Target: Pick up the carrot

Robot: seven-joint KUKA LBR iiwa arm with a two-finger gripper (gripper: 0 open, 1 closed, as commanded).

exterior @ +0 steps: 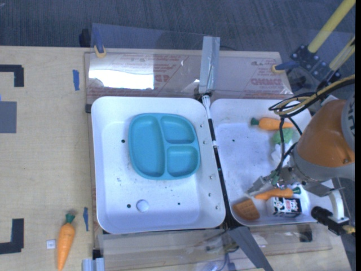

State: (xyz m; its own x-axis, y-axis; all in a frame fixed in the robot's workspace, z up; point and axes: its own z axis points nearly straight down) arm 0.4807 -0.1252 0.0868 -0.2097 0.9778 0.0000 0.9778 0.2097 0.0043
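- Lower right of the frame, camera view: the gripper [274, 180] hangs low over the right bin [242, 151], at the end of the grey arm [324, 145] that comes in from the right edge.
- Gripper state: cannot tell whether it is apart or together; cables and the wrist blur it.
- A carrot [273, 194] lies on the bin floor just below the gripper in the frame, touching it or very nearly. Not seen to be clamped, so I do not count it as held.
- Long axis of this carrot runs roughly left to right across the frame, a little tilted.
- Second carrot [269, 123] sits in the upper part of the same bin, near the far wall, also lying left to right, well apart from the gripper.
- Third carrot [66, 239] lies out on the bench [34, 151] at lower left, beyond the left bin [113, 196].
- Judgement: the carrot by the gripper is the nearest target; the grasp wants closing across its short width.
- Crowding: a brown piece [246, 209] lies just left of and below that carrot, and a black-and-white packet [286, 206] just below it; the bin's near wall is close behind both.
- Open room: bare bin floor to the left and above, up to a green scrap [280, 141].
- Left bin holds a blue divided plate [163, 145].
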